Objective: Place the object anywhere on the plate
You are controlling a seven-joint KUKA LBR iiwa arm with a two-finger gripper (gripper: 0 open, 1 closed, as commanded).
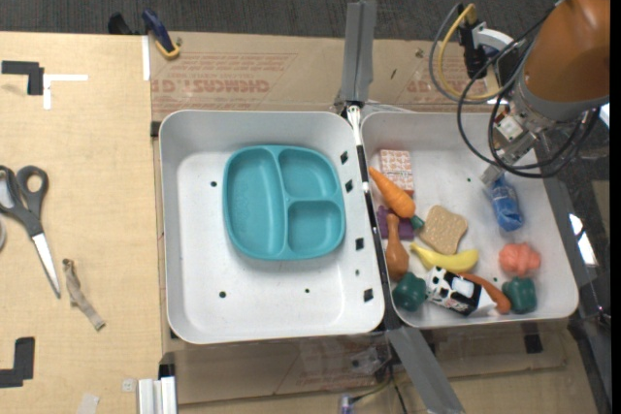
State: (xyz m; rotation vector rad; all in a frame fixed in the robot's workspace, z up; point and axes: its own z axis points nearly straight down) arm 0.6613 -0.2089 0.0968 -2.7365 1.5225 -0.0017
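Observation:
A teal divided plate point(254, 201) lies in the left bin point(184, 238) with nothing on it. The right bin point(456, 143) holds several toy foods. Among them are a carrot point(391, 192), a slice of toast point(443, 230), a banana point(446, 257), a pink wafer point(396, 168), a peach-coloured fruit point(519, 257) and a blue bottle point(504, 205). The arm, with its orange band point(572, 48), hangs over the right bin's back right corner. My gripper point(498, 175) is just above the blue bottle's top end, half hidden by cables and the wrist.
At the right bin's front lie a black-and-white cow point(454, 292), two green pieces point(408, 291) and a second carrot point(491, 292). Scissors point(29, 208) rest on the bench at the far left. A metal divider point(357, 63) runs between the bins.

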